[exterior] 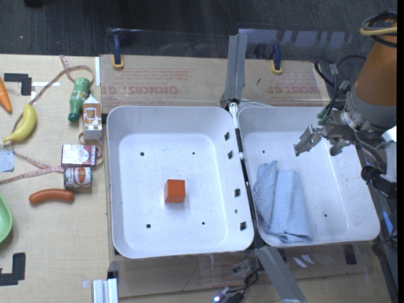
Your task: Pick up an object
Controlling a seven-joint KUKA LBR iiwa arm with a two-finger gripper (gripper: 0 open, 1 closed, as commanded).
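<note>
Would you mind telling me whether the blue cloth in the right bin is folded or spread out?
Folded. The blue cloth lies bunched in long lengthwise folds, covering only the left part of the right bin.

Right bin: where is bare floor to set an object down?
Right bin: free between the folded blue towel and the right wall, and along the back wall, though the gripper hovers there. Left bin: free all around the orange block.

Bench [50, 245] carries two white bins – left bin [120, 169], right bin [353, 226] – side by side; left of them lie banana [20, 125], green bottle [79, 96], sausage [52, 197], can [78, 177], small cartons.
</note>
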